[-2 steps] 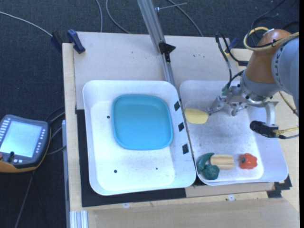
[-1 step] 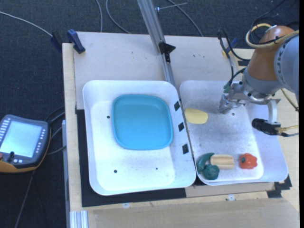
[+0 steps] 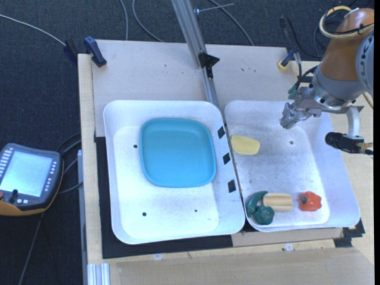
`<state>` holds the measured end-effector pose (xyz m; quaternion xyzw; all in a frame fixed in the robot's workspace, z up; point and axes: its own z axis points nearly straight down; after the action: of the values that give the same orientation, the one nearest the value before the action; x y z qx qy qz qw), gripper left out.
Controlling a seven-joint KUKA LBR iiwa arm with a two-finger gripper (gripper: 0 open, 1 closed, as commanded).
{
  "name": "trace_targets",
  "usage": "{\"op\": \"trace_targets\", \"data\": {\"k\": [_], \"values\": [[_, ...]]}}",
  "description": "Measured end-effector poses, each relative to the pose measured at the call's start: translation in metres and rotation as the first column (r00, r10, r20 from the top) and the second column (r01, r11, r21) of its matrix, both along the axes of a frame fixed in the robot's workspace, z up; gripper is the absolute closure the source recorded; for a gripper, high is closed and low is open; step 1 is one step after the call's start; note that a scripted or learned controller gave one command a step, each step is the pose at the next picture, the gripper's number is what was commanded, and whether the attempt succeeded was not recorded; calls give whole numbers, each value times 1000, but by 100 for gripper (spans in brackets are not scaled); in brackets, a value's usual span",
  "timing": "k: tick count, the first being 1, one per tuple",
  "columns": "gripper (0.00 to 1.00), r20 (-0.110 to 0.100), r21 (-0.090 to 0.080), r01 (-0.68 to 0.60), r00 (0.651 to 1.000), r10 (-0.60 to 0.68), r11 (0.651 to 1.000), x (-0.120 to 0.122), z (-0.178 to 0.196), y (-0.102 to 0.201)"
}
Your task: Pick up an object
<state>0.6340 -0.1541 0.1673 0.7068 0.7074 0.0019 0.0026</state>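
Cut off and unclear parts
The arm is cropped at three o'clock; the claw fingers' spacing cannot be made out.

A pale wooden bench is seen from above, and two shallow white bins are placed on it side by side, the left bin touching the right bin along the middle. A black mat is laid under the bins (its edge is visible at the front and at the left). Blue clamps are fixed at the far edge of the bench.
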Motion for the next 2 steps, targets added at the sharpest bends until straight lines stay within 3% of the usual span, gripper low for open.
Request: {"op": "trace_targets", "data": {"k": [1, 2], "values": [[100, 0, 0, 1, 1000, -1, 1000, 0, 63, -5], [100, -3, 0, 0, 1000, 0, 1000, 1, 95, -5]]}}
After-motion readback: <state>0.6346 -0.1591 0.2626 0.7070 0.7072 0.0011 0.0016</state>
